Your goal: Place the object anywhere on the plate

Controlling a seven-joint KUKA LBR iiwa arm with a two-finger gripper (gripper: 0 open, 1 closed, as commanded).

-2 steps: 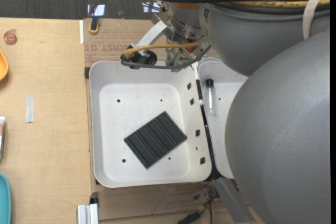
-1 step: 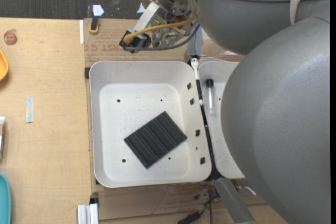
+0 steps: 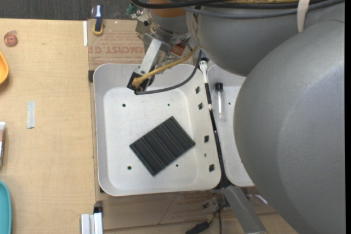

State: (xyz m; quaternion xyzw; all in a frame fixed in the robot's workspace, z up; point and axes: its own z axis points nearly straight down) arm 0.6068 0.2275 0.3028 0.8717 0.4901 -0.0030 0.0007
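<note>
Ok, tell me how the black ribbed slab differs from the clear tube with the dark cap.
The black ribbed slab is dark, broad and flat; the clear tube is see-through, thin and much smaller. The slab lies in the left bin, turned diagonally; the tube lies in the right bin, roughly along the wall between the bins. Both rest on white bin floors.

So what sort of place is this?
Likely a robotics lab or test cell: a large grey robot arm hangs over two shallow white bins on a wooden bench, one holding a black ridged slab.
</note>
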